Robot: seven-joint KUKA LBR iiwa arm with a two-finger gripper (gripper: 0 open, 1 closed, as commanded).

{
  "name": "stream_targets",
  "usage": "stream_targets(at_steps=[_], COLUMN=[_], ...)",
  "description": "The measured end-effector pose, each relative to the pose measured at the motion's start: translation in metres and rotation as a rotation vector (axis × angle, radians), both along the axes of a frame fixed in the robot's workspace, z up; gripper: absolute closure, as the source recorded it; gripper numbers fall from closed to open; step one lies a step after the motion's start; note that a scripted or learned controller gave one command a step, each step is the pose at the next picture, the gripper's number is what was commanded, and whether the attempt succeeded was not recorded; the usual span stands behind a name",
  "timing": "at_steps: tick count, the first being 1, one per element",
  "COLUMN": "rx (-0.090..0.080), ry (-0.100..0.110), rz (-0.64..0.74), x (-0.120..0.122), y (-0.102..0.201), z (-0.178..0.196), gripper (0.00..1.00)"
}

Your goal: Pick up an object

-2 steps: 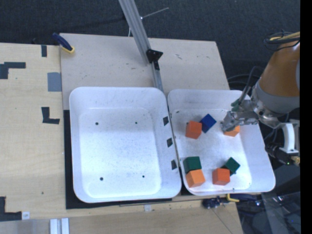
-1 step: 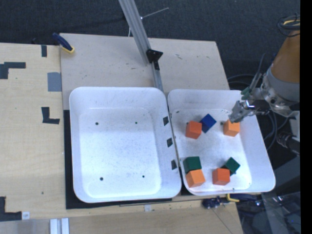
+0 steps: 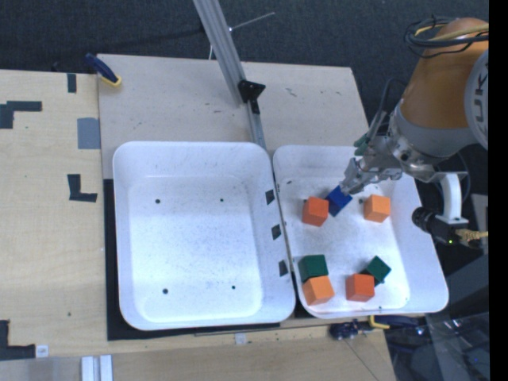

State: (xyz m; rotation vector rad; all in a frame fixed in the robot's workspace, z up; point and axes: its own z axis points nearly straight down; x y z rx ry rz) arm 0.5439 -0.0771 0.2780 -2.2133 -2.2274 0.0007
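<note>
Reaching into the right bin (image 3: pixel 421 292), the tool (image 3: pixel 353 182) sits just above a blue block (image 3: pixel 339 202) beside an orange cube (image 3: pixel 315 211); its grip can't be made out.

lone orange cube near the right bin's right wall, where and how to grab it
Grip the orange cube across two opposite flat side faces, coming straight down from above. It sits flat and apart from the blue block, so there is room for a finger on each side.
</note>
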Motion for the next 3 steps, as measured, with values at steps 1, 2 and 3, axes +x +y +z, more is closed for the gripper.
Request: stream_targets(at_steps=[1, 2, 3], rx=[0.000, 0.000, 0.000], ry=[0.000, 0.000, 0.000], rz=[0.001, 0.000, 0.000], x=[0.000, 0.006, 0.011], y=[0.055, 0.103, 0.154], z=[0.000, -0.002, -0.006], gripper=[1.00, 1.00, 1.00])
